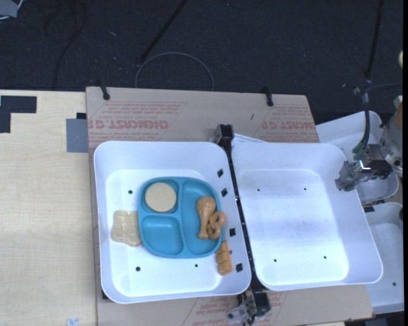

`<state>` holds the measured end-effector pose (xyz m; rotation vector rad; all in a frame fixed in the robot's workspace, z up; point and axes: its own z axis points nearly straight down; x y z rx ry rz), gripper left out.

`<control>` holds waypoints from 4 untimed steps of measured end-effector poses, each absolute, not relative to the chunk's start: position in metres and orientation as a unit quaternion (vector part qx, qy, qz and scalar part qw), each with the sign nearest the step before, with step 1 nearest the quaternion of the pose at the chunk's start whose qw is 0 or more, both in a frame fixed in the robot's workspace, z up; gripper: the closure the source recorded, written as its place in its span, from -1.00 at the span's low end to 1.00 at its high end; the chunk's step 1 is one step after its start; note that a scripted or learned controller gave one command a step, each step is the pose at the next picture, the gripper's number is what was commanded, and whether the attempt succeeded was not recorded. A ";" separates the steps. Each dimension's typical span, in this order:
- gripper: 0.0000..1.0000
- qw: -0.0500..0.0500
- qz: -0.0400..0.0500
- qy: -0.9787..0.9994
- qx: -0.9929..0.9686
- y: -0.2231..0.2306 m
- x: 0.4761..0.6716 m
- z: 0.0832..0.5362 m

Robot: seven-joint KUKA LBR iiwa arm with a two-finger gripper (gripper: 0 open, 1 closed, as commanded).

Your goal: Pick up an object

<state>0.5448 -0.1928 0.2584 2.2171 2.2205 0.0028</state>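
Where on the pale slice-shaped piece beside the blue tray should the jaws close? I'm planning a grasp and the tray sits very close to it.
Take the pale, flat, bread-like slice across its upper and lower edges, coming straight down from above. It lies flat on the floor of the left white bin, and its right edge touches the blue divided plastic tray, leaving no room there.

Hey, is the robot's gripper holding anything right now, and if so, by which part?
Nothing is seen held: the gripper sits at the right bin's right edge, apart from the food.
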 end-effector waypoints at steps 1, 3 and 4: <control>1.00 -0.002 0.000 0.709 0.706 -0.135 0.543 0.248; 1.00 -0.002 -0.001 0.709 0.705 -0.021 0.552 0.236; 1.00 -0.002 -0.001 0.708 0.706 0.033 0.548 0.235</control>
